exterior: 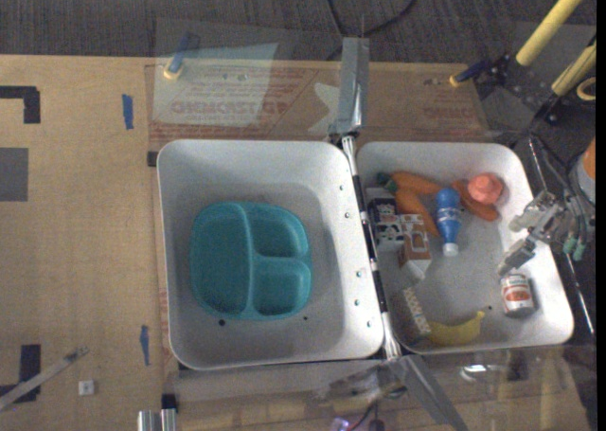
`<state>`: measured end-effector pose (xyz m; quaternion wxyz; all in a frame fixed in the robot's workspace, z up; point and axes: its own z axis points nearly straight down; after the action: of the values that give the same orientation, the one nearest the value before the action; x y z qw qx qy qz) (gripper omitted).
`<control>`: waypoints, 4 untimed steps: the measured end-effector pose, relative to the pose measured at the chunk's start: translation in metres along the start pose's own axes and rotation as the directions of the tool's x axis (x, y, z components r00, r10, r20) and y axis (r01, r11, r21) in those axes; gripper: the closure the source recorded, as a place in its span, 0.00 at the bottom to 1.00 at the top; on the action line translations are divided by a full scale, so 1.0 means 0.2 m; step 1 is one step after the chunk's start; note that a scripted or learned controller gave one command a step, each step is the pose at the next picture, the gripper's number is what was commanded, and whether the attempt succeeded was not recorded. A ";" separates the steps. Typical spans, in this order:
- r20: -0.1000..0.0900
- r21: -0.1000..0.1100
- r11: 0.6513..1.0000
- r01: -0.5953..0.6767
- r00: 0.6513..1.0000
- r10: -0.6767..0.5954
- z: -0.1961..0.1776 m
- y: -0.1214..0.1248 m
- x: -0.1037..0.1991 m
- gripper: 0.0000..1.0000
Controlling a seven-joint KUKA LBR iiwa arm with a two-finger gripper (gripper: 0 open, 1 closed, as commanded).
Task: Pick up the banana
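Observation:
The yellow banana [456, 330] lies along the front wall of the right bin [554, 325], curved side down. My gripper [521, 239] hovers over the right side of that bin, well behind and to the right of the banana. Its two fingers point left and stand open, and nothing sits between them. A small red-and-white can [517, 294] stands just in front of the gripper, between it and the banana's right end.
The right bin also holds a blue bottle [448, 221], two carrots [418, 193], a pink-orange toy [485, 189], a small printed box [405, 233] and a brown bar [414, 304] beside the banana's left end. A teal divided plate [251, 259] lies in the left bin [180, 230].

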<state>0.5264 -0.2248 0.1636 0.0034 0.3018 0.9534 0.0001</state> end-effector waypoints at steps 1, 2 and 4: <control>0.004 -0.001 0.993 -0.114 0.993 0.114 0.37 -0.01 0.27 0.00; -0.001 0.001 0.995 -0.096 0.995 0.096 0.08 -0.10 0.15 0.00; 0.004 -0.002 0.997 -0.073 0.997 0.073 0.37 0.35 0.20 0.00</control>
<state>0.5336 -0.1450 0.0891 0.0057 0.3363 0.9417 0.0006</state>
